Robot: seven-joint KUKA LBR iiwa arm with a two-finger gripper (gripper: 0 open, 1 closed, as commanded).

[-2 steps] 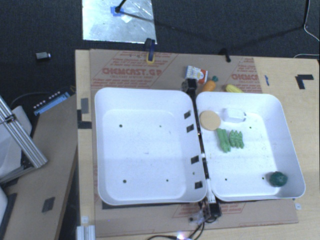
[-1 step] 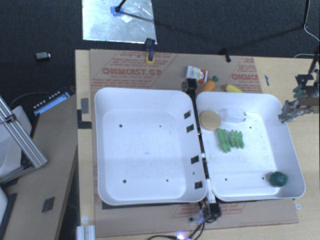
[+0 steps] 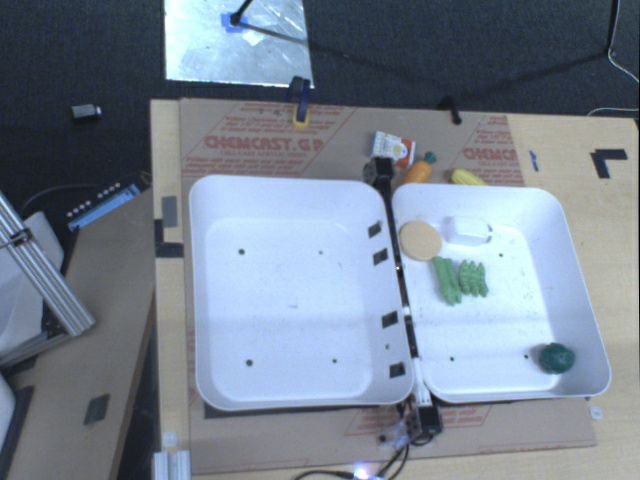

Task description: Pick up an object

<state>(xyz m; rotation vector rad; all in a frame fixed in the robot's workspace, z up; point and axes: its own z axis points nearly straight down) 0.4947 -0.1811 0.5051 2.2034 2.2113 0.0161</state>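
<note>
camera view: looks down at a slant on two white bins side by side on a bench.
left bin (image 3: pixel 290 388): bare white floor with a few small dark dots.
right bin (image 3: pixel 575 268): carries every thing worth picking.
tan disc (image 3: pixel 420 239): lies flat near the inner wall, just beside the white block.
white block (image 3: pixel 467 230): low contrast against the floor, near the far wall.
green pods (image 3: pixel 460 279): a small bunch lying side by side, near the middle, apart from the walls, so probably the easiest reach.
dark green ball (image 3: pixel 556 357): sits in the near right corner, close to the walls, likely awkward for fingers.
outside the bins: an orange piece (image 3: pixel 418 171) and a yellow piece (image 3: pixel 466 178) rest on the board behind the right bin.
tool: i cannot tell its state.
task stage: judged not begun, since all things lie loose.
</note>
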